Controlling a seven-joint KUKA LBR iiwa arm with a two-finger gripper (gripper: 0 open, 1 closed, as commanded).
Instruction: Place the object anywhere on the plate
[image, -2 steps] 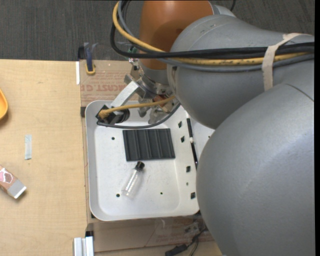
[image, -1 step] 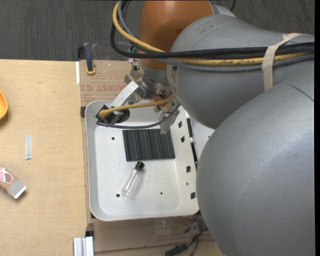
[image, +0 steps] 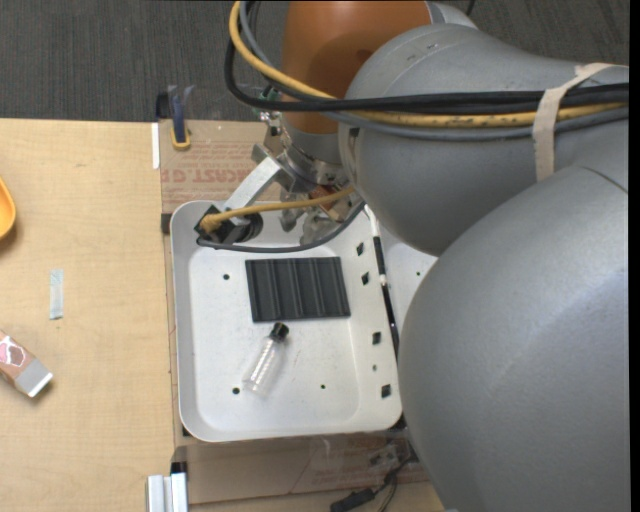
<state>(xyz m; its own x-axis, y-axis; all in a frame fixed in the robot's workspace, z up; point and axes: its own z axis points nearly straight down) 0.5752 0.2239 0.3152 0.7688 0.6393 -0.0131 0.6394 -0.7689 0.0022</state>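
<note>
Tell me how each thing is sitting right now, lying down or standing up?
Clear vial with black cap: lying on its side, tilted, in the white bin.
Black ribbed mat: lying flat in the bin, just above the vial.
Gripper: at the bin's far rim, fingers too hidden to judge.

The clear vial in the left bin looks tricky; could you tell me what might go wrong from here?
1. The clear vial lies on its side on the smooth bin floor, so it may roll or slip out of a pinch.
2. The hand sits at the bin's far rim, with the ribbed black mat between it and the vial; a low sweep could snag it.
</note>
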